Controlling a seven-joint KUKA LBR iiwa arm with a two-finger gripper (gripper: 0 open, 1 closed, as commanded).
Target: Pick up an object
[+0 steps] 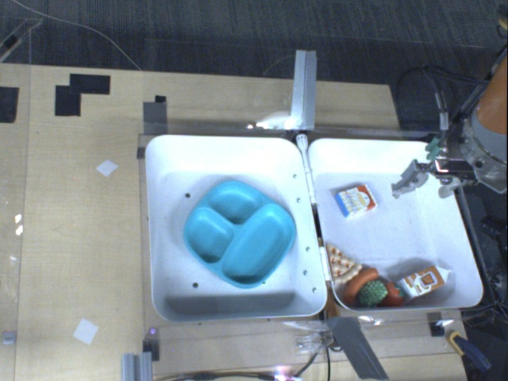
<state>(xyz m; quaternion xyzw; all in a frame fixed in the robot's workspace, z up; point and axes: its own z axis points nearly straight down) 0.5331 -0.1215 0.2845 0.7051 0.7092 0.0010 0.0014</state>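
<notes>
My gripper (427,182) hangs over the upper right part of the right bin (397,232), coming in from the right edge. Its fingers (408,178) stand apart, open, with nothing between them. A small white, blue and orange carton (355,200) lies on the bin floor just left of and below the gripper, apart from it. Along the bin's near edge lie an orange juice carton (421,282), a red and green toy vegetable (370,289) and a checkered waffle-like piece (340,262).
The left bin (171,173) holds a light blue divided plate (240,232). A metal post (305,90) rises at the far end of the divider between the bins. Black cables (425,82) lie behind the right bin.
</notes>
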